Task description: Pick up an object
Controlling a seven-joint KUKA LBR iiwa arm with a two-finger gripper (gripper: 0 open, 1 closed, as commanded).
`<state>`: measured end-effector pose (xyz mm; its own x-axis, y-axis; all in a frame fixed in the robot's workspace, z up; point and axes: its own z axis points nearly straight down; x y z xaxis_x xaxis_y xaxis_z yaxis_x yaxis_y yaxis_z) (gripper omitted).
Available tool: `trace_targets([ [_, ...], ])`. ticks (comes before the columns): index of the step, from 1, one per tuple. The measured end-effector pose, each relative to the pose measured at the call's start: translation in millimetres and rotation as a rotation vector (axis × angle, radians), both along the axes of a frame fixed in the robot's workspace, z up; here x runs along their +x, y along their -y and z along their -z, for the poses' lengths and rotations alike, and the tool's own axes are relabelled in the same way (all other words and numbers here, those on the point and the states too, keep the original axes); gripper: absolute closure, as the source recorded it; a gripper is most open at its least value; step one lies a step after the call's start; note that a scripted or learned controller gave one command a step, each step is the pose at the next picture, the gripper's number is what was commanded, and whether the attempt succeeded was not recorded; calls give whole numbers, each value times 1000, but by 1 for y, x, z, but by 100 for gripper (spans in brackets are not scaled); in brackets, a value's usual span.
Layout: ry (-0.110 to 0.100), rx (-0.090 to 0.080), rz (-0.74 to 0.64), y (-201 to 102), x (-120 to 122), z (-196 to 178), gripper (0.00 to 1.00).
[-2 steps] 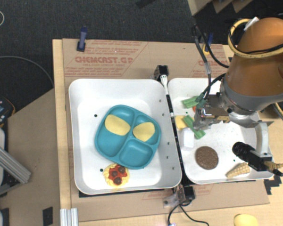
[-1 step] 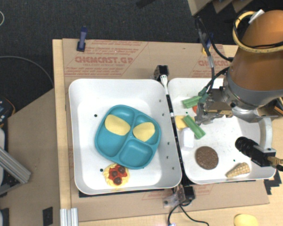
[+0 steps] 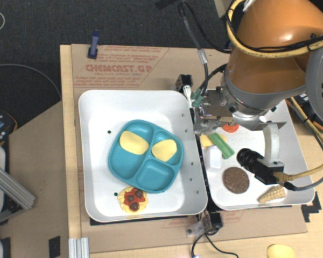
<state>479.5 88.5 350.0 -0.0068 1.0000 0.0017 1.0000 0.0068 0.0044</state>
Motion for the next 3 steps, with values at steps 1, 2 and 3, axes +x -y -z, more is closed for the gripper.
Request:
trace_targets([
  [1,-11,-2,13,126,-1,98,100],
  [2,-1,-1,2,54,0,56,100],
  [3,0,-1,3,33,0,23,100],
])
